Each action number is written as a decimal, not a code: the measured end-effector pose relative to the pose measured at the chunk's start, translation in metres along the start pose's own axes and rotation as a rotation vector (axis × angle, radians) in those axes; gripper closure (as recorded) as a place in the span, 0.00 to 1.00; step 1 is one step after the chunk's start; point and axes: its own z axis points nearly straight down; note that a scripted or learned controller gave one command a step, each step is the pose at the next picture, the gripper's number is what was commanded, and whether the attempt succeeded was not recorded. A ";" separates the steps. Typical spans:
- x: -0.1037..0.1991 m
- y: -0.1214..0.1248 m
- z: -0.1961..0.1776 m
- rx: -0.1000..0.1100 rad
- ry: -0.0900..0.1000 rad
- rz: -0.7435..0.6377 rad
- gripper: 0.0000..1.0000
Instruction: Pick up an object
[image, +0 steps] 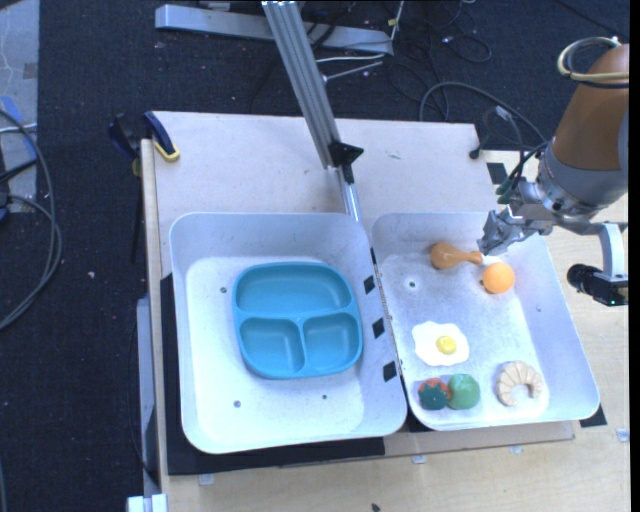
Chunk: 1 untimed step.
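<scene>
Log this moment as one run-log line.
phase: approach | gripper: above right bin's far end, over drumstick and orange | held: nothing seen | left bin: blue tray

Robotics lab, white bins (200, 400), loose cables (20, 210)

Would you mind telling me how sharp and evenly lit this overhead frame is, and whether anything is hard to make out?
Camera view: light is soft and even, with faint shadows under the toy foods; the blue tray and fried egg are sharp; the gripper is small and dark, its fingertips hard to resolve; the white bins look bright, not blown out.
</scene>
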 end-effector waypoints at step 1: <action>0.054 -0.001 -0.001 0.004 0.002 -0.004 1.00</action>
